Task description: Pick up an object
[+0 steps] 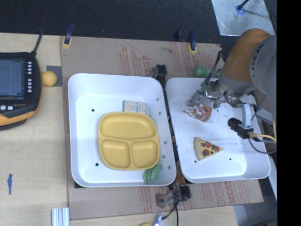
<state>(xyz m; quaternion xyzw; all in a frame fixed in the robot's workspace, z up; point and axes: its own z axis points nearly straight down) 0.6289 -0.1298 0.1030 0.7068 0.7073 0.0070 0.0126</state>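
1. A small red-and-white packet (199, 112) lies in the far left part of the right bin (235, 171), flat on the white floor.
2. The jaws (203, 98) sit right at the packet's far edge, just above or touching it; whether they are wide, narrow or gripping it, I cannot tell, since the metal parts blur together there.
3. The grey arm (249, 65) with its orange band comes in from the far right, and black and yellow cables hang from it over the right side of the same bin.
4. A toy pizza slice (206, 149) lies nearer in the right bin, apart from the packet, its point aimed left.
5. The left bin (80, 126) holds a yellow divided plate (128, 140) in its middle.
6. A small patterned card (135, 107) sits at the plate's far edge, partly tucked under it.
7. A green toy (152, 174) lies at the plate's near right corner, by the bin wall.
8. On the table to the left rest a control pendant (16, 88) and, beside it, an orange ball (49, 78).
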